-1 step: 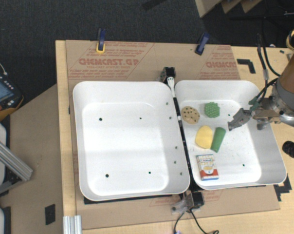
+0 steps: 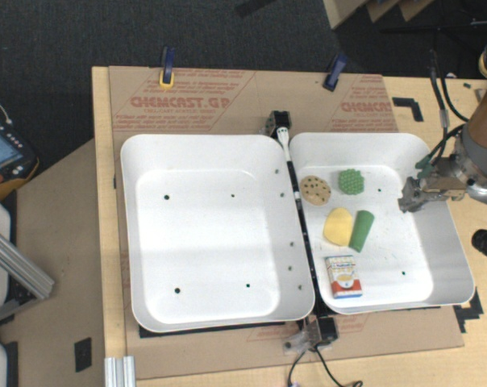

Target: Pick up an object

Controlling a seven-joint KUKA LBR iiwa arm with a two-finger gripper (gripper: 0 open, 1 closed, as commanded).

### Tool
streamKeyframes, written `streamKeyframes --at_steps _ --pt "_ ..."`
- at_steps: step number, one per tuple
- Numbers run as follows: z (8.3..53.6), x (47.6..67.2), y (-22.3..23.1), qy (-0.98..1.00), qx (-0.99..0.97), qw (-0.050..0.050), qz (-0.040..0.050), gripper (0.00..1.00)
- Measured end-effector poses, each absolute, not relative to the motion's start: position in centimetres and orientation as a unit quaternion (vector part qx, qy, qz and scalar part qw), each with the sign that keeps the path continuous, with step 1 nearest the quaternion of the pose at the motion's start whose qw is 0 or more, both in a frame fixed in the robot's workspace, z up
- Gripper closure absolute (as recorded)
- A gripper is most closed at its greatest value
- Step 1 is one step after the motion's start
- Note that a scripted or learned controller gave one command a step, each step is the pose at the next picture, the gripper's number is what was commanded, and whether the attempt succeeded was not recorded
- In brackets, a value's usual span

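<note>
Two shallow white bins sit side by side on the counter [image 2: 227, 95], which is topped with a printed brown board. The left bin [image 2: 139, 216] and right bin [image 2: 445, 272] meet along a black joint. The arm enters from the right, and its claw [image 2: 411, 197] sits over the right bin's right-hand part, well apart from every object; nothing shows between its fingers, though whether they are spread or closed cannot be told at this sharpness. Objects lie in the right bin's left half: a round speckled cookie [image 2: 314, 189] near the joint, a green bumpy ball [image 2: 351, 181] just beside it, a yellow lump [image 2: 338, 226] touching a green cylinder [image 2: 361, 230], and a small red-and-white carton [image 2: 343, 276] nearer the front rim.
</note>
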State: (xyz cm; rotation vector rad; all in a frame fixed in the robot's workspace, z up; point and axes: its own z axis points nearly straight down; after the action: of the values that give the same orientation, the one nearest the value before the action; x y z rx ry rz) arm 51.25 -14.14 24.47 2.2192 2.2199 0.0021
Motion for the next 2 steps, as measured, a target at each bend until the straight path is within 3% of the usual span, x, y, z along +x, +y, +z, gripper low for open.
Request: streamKeyframes --at_steps 1,2 --pt "30.9 54.9 -10.3 0.709 0.705 0.004 0.0032 1.00" --pt "35.5 54.1 -1.5 0.711 0.703 0.002 0.0038 1.00"
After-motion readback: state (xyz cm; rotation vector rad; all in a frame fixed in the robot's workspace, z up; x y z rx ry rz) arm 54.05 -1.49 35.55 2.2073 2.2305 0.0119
